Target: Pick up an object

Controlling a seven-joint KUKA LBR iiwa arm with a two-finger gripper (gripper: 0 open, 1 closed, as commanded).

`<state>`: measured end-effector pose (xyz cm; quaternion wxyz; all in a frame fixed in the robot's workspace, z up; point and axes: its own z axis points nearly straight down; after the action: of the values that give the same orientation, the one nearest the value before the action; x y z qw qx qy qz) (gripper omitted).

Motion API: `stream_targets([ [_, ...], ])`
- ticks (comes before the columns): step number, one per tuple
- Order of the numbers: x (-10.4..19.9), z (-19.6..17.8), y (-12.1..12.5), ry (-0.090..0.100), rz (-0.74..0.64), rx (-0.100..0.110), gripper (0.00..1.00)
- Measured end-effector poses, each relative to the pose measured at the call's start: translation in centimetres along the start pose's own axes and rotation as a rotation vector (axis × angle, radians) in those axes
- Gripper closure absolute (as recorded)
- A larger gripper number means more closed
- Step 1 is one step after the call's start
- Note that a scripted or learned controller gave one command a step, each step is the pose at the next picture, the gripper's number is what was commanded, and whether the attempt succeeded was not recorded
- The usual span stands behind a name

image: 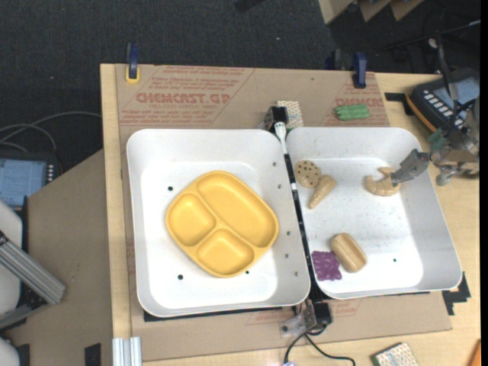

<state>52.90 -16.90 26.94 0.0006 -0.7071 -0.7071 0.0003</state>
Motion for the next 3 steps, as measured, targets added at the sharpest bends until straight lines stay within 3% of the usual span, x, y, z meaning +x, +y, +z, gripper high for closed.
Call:
stream_targets([
  [1,-2.0,13.8,4.9,0.001,-0.001,0.004,0.0],
  [2,-2.8,18.2,11.7,-0.007,-0.005,-0.018,0.0],
  [3,-4.5,18.3,13.8,0.014,-0.002,0.013,0.0],
])
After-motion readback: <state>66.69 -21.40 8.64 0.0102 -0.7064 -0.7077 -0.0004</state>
